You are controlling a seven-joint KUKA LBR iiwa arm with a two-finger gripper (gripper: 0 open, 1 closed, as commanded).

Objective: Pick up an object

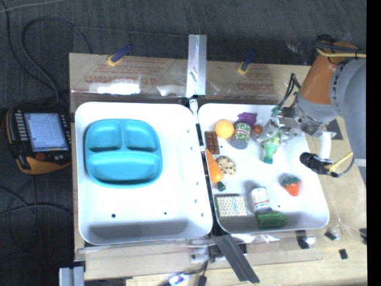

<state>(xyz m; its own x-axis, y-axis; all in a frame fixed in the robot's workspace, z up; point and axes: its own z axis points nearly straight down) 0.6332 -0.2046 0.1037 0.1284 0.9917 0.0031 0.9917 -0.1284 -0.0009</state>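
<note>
Handling note: green bottle [271,149], right bin [315,216], upper right of frame, directly under gripper [278,128]; whether the claw is apart or together cannot be told. Bottle looks light, stiff, smooth plastic, likely slippery; grip across its narrow body. Nearer: flat dark-green block [272,220], small can [259,199], strawberry [291,185]. Farther: round orange [224,128]. Left bin holds blue tray [122,149].

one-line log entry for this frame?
phase: reach | gripper over green bottle in right bin | grasp: unconfirmed | left bin: blue tray
</note>
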